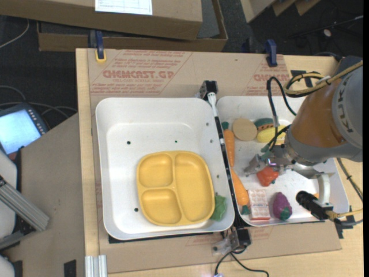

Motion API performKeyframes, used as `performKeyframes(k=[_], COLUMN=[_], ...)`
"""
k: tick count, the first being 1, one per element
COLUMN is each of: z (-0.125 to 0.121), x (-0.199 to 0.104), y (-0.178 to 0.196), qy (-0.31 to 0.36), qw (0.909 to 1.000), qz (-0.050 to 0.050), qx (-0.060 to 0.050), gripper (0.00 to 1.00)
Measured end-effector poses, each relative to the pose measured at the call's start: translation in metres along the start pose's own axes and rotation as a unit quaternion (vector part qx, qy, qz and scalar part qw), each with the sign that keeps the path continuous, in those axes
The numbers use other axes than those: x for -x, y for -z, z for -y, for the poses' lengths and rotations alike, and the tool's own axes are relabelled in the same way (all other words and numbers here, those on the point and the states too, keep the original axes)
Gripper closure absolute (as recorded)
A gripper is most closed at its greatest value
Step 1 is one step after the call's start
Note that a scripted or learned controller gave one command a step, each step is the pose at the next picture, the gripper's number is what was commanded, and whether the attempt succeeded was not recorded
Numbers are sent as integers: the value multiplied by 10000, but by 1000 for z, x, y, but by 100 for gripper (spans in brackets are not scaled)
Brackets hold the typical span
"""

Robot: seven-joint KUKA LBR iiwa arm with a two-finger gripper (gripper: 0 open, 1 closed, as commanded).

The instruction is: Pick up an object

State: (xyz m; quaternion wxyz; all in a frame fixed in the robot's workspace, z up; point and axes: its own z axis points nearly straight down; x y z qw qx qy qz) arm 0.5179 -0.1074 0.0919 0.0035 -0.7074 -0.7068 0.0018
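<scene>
Reaching in from the right, the grey arm (328,120) with its orange band lowers its gripper (264,165) into the right bin (340,198), just above a red toy (267,176) lying near the bin's middle. Whether the gripper is wide, narrow or holding anything cannot be told from this angle. Around it lie a carrot (229,145) along the bin's left wall, a second orange piece (240,190) below it, a tan disc (244,130), a yellow toy (266,134), a small packet (258,203) and a purple toy (281,205) near the front edge. The left bin (115,131) holds a yellow divided plate (174,187), with a green leaf (219,206) touching the plate's right corner.
</scene>
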Motion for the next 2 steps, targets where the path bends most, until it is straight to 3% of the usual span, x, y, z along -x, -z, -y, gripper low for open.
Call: performKeyframes(k=[1,2], z=[-2,-32], x=[0,-69], y=[13,98], qy=[0,50], qw=[10000,9999], qz=[12,4], qx=[39,91], gripper=[100,100])
